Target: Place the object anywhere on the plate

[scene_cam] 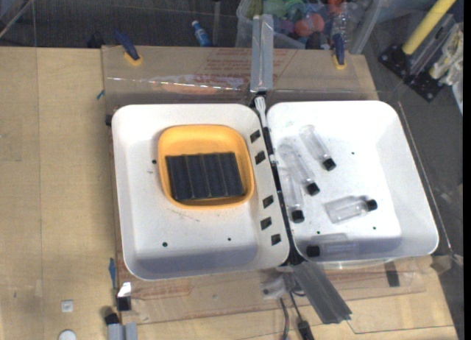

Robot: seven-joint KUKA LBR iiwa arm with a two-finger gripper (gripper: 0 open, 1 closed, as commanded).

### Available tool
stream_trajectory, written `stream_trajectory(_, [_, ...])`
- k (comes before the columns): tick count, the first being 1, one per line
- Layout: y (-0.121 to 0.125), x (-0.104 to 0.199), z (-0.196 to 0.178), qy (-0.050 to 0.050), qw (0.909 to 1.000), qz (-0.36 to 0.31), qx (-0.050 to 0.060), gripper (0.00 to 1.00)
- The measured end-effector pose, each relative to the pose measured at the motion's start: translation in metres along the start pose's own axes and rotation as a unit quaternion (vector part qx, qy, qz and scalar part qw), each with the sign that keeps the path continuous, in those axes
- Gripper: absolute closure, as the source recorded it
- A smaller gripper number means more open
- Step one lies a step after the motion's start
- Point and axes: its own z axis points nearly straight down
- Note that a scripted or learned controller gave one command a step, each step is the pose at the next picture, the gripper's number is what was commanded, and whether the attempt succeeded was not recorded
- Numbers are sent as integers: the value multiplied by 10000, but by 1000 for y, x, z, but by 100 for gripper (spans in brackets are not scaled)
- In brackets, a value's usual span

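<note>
So the right white plastic bin [383,121] has a handful of clear plastic vials with black caps lying flat in it, all well apart from the orange squarish plate [168,143], which sits in the left white plastic bin [132,184].

The top vial [315,145] has its long axis running upper left to lower right, cap at the lower-right end. The middle vial [298,168] just left of it lies about the same way. The divider-side vial [288,193] is closer to up-down in the frame, cap at the bottom. The stubby vial [347,209] toward the lower right lies nearly left-right, cap pointing right. The edge vial [333,246] lies along the bin's lower edge, cap on the left, and it's hard to make out.

The plate is smooth with rounded corners and a raised rim, and a dark ribbed rectangular pad [204,175] lies in its middle.

As for the claw, I can't tell whether it's spread or pressed together, or how the vials lie relative to it.
</note>
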Motion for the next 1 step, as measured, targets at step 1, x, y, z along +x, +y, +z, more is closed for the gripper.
stream_trajectory(1, [-2,-9,-12,2,9851,-1721,-7,100])
